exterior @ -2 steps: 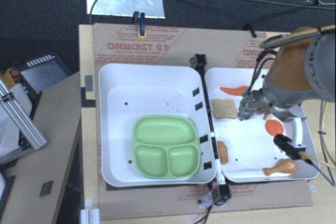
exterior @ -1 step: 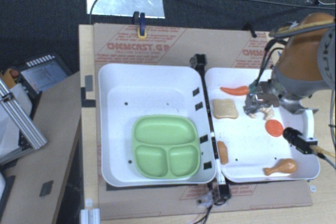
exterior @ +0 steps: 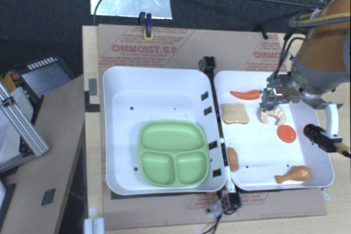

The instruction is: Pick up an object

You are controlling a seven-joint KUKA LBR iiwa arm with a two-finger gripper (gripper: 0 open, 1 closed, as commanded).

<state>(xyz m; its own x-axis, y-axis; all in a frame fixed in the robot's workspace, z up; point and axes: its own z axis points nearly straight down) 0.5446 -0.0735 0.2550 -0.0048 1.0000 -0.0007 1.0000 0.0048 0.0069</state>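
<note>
Now the arm [exterior: 323, 46] (entering from the right) lowers its hand [exterior: 271, 100] over the shrimp [exterior: 273, 115], grip state unclear.

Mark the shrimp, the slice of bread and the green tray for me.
shrimp [exterior: 274, 115], camera view, on its curled body just below the end effector.
slice of bread [exterior: 235, 113], camera view, middle of its top face.
green tray [exterior: 173, 152], camera view, on the divider between compartments.

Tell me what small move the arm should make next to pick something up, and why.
Probably a short straight descent. The gripper sits right above the shrimp in the right bin, with the bread slice and tomato slice lying apart from it, so the shrimp looks like the nearest target.
</note>
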